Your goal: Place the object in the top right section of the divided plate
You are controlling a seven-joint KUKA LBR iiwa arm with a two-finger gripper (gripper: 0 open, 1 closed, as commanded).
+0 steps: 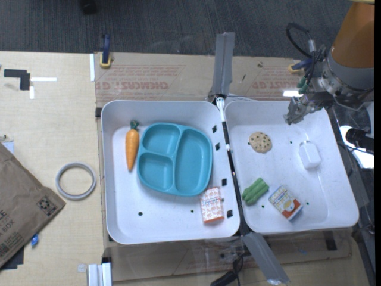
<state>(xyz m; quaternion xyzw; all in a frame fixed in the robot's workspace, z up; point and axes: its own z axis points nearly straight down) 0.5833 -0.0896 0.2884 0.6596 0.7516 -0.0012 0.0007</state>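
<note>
Two white bins (119, 219) on the bench, my jaws (296, 113) above the right bin's far edge, grip state unclear, cookie (260, 142) just below them, blue divided plate (175, 158) in the left bin beside a carrot (131, 148).

The arm (357, 28) is cut off by the top and right edges, the gripper (296, 113) is too small for its state to be judged, and the cardboard box (21, 204) is cropped at the left.

Teal divided plate (175, 158) flat in left bin (113, 177), three sections, none holding anything.
</note>
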